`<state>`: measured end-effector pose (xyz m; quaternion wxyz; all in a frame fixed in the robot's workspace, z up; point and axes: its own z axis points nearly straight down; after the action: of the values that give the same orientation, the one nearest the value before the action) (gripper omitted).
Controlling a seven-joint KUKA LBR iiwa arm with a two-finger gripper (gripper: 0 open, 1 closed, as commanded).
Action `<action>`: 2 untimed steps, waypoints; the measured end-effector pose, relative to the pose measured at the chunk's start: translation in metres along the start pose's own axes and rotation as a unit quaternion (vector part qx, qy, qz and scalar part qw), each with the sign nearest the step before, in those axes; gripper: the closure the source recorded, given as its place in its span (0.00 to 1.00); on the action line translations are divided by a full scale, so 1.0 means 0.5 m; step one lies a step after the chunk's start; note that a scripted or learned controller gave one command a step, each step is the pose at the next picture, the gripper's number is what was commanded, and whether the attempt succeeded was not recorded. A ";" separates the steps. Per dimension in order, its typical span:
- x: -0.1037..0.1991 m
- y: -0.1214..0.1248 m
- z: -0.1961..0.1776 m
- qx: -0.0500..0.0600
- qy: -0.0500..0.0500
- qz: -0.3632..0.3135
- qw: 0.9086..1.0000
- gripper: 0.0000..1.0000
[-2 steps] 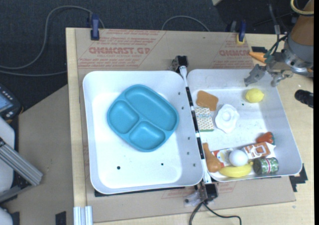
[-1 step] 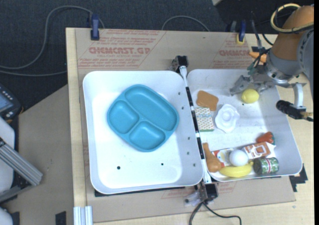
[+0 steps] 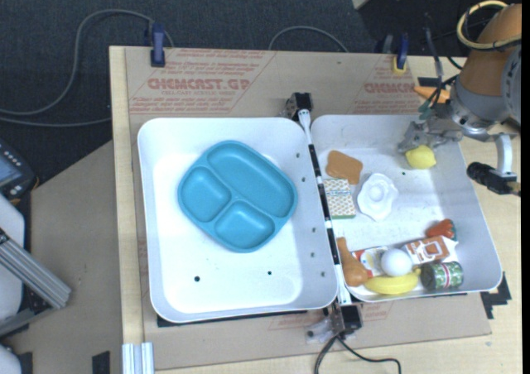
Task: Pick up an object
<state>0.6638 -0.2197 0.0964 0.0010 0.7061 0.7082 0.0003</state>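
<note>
The right bin (image 3: 476, 223) holds several small objects. A yellow lemon (image 3: 421, 157) lies near its far right corner. My gripper (image 3: 420, 139) hangs at the end of the grey arm (image 3: 484, 87), just above and behind the lemon, very close to it. I see nothing held in it. Further into the bin lie a brown slice (image 3: 344, 166), a white round piece (image 3: 377, 196) and a checkered green packet (image 3: 338, 198). At the near edge sit an orange piece (image 3: 352, 266), a white egg (image 3: 396, 262), a banana (image 3: 392, 285), a small can (image 3: 440, 275) and a red and white carton (image 3: 436, 239).
The left bin (image 3: 166, 256) holds a blue divided plate (image 3: 238, 195). A black clamp (image 3: 300, 104) sits at the far end of the seam between the bins. Blue clamps (image 3: 156, 44) hold the board's back edge. A black part of the arm (image 3: 490, 175) overhangs the right bin's right rim.
</note>
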 end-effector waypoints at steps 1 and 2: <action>0.130 0.007 0.024 0.002 0.002 -0.001 1.000 1.00; 0.018 -0.014 0.023 0.000 -0.001 0.003 1.000 1.00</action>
<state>0.6569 -0.2110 0.0851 0.0018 0.7084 0.7058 -0.0007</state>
